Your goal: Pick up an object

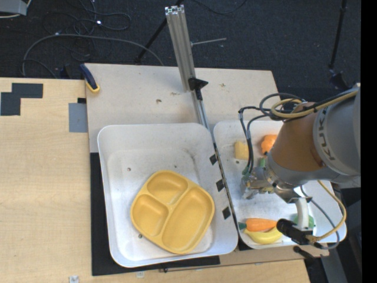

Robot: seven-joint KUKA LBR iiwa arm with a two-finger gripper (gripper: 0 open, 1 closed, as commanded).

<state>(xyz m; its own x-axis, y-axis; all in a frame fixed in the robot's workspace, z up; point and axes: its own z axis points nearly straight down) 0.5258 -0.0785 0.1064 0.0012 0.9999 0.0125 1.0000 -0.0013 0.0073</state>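
Camera view: gripper (254, 187), its grip state unreadable, hovers above-left of carrot (260, 224) lying crosswise at lower right.

Yellow divided plate (172, 211), white bins (112, 158), orange carrot (260, 224), yellow banana (265, 236), possibly an orange fruit (268, 142)

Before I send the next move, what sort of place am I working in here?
Most likely a robotics lab test bench, not a kitchen: two white bins sit on a plywood bench, cables trail across dark carpet, and toy food like a carrot serves as props.
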